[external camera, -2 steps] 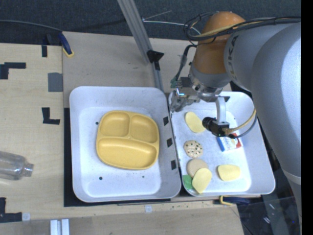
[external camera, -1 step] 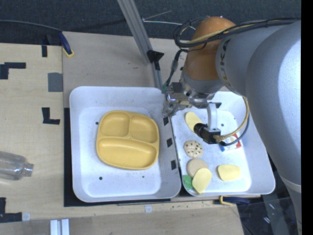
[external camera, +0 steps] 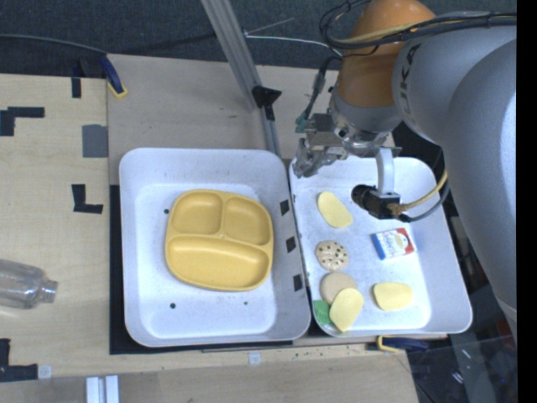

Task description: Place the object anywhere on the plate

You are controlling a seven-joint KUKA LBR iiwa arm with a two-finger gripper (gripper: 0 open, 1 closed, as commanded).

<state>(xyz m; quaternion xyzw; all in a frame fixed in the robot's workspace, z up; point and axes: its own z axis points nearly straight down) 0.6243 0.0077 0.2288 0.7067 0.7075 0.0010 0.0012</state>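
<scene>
A yellow divided plate (external camera: 220,238) lies in the left white bin (external camera: 143,183). In the right bin (external camera: 445,292) lie several food items: a yellow oval piece (external camera: 334,210), a chocolate-chip cookie (external camera: 331,254), a beige round piece (external camera: 336,285), a pale yellow piece (external camera: 346,309) over something green (external camera: 321,312), another yellow piece (external camera: 392,295) and a small red, white and blue carton (external camera: 393,243). My gripper (external camera: 309,159) hangs over the right bin's back left corner, just behind the yellow oval piece. I see nothing between its fingers.
A slanted metal pole (external camera: 239,53) crosses behind the bins. A clear plastic bottle (external camera: 23,285) lies on the bench at the far left. A black connector with a cable (external camera: 375,200) hangs below the wrist over the right bin.
</scene>
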